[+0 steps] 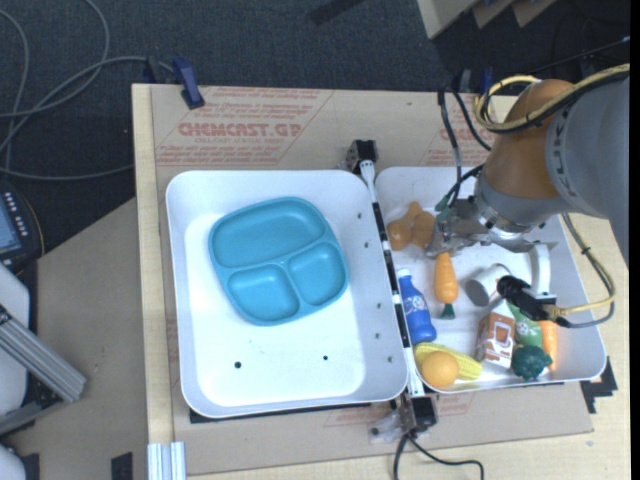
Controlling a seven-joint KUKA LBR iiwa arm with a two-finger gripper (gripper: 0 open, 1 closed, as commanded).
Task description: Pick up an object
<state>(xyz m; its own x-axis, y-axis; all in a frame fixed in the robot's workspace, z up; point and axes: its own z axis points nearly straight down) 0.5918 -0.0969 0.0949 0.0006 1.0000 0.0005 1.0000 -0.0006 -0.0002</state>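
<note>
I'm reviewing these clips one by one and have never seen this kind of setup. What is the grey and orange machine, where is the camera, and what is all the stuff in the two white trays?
The grey machine with the orange band is a robot arm, reaching in from the right. One fixed camera looks down on the bench at a slant.

Two shallow white bins sit side by side. The left bin holds a blue divided plate. The right bin holds small toys: a tan figure, an orange carrot, a blue bottle, a yellow-orange fruit, a small brown carton and a green-and-orange piece.

The arm's gripper hangs low over the right bin, near the tan figure and the carrot. Nothing can be seen held in it.
</note>
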